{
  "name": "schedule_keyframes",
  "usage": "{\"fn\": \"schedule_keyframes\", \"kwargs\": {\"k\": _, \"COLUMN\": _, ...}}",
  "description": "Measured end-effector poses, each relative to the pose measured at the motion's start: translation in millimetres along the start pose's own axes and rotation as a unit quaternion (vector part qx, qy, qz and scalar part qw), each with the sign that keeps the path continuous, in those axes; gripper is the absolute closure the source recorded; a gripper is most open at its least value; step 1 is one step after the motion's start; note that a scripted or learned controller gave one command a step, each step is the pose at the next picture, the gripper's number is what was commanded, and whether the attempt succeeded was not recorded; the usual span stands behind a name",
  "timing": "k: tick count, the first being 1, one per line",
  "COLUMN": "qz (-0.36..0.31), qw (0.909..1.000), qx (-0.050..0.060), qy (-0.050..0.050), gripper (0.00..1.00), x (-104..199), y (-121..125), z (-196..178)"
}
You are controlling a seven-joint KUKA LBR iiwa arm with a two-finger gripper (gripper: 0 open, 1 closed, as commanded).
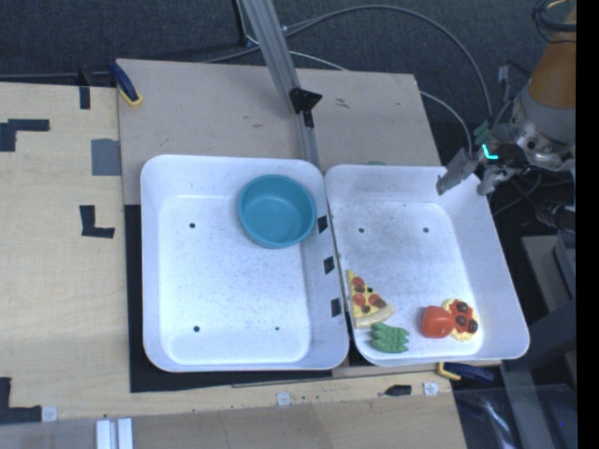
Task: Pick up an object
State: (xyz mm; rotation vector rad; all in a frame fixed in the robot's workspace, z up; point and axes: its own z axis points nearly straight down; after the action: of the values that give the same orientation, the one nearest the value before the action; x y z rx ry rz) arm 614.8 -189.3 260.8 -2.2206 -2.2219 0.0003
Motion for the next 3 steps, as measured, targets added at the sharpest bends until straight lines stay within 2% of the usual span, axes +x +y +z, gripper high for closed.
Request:
{"fn": "schedule_keyframes", "kwargs": {"k": 1, "qz": 0.0, "qw": 1.0, "qx": 0.0, "qy": 0.0, "gripper": 0.0, "x": 0, "y": 0, "z": 0}}
{"fn": "schedule_keyframes", "kwargs": {"k": 3, "qz": 0.0, "qw": 1.0, "qx": 0.002, "qy": 0.0, "gripper": 0.0, "x": -3, "y": -10, "z": 94}}
